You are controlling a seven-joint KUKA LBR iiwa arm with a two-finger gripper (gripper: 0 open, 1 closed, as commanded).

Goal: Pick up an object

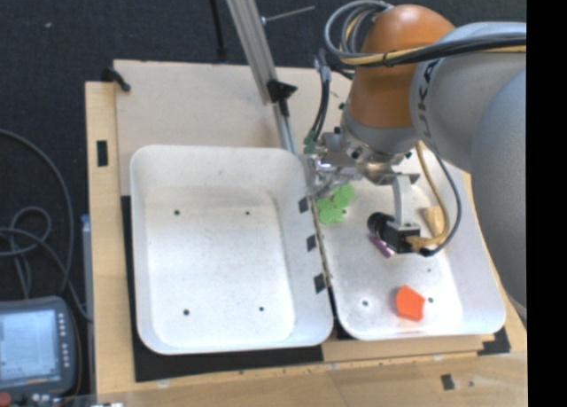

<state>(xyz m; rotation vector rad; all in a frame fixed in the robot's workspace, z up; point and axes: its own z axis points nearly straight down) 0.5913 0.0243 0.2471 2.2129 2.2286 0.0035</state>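
1. From where I sat, nothing looked picked yet: the green piece (335, 208) lay in the right bin (461, 308) by the divider, just below the hand (330, 175).
2. I couldn't tell the hand's opening (wrist blocked it).
3. The arm (399, 77) hung low over that bin's upper left.
4. An orange block (408, 303) sat apart.
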